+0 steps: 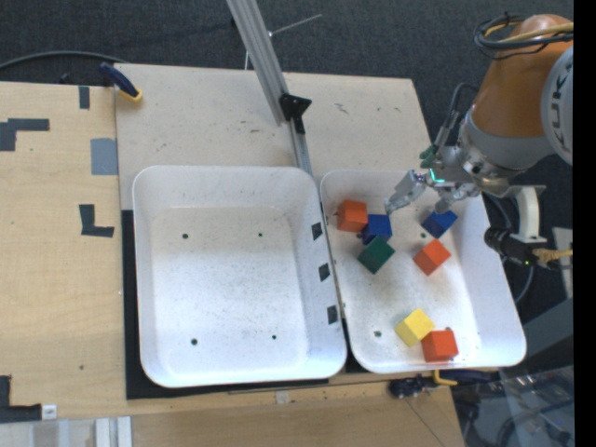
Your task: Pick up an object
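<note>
A: Grey metal marks the gripper point(424, 192), seen at the upper part of the right bin point(498, 317). Its two fingers stand apart, one reaching left toward the cluster of blocks, the other down toward a blue block point(440, 222). Nothing sits between them.

B: Which objects lie nearest?

A: Just below the gripper is that blue block. To its left, an orange block point(351, 215), a second blue block point(379, 227) and a green block point(375, 254) touch one another in a tight group. Below the first blue block is a red-orange block point(431, 256). Near the front wall, well apart from the gripper, a yellow block point(414, 326) touches a red block point(440, 345).

B: And beyond that?

A: Beside it is the left bin point(149, 277), and an aluminium bar point(265, 54) crosses the bench point(186, 119) from above.

B: What could go wrong from here?

A: In my judgement, a descent over the cluster risks a finger landing on top of a block, or wedging between two, because they touch and leave no gap. A descent on the lone blue block risks nudging it against the bin's right wall, since it lies close to that side. An off-centre closure could also squeeze a block out sideways.

B: Any legible writing?

A: Part of dark lettering shows on the arm point(521, 91), cut off at the edge; it is too incomplete to read.
</note>
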